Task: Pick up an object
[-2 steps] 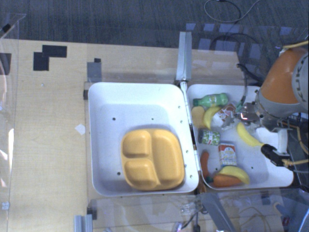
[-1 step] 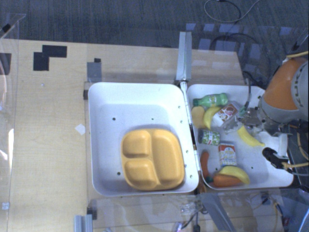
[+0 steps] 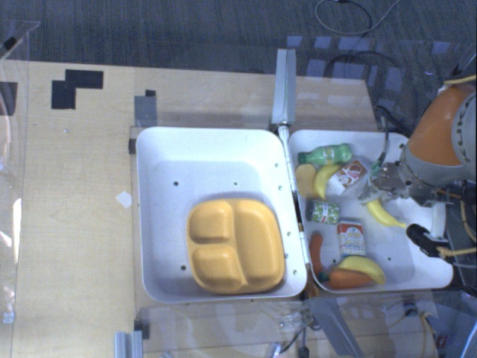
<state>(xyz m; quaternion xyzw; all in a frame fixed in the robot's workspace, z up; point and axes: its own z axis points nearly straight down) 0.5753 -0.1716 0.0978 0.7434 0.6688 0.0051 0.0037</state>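
Observation:
The right bin holds several toy foods. A green bottle lies at its back, with a banana and a red and white packet just in front. A green can and a red and white carton sit mid-bin. A second banana lies at centre right. A third banana rests on an orange piece at the front. My gripper hangs low over the bin, between the packet and the second banana. I see nothing held in it.
The left bin holds a yellow divided tray at its front. A red sausage-shaped piece lies along the right bin's left wall. A metal post stands behind the gap between the bins. Black cables hang at the right bin's right side.

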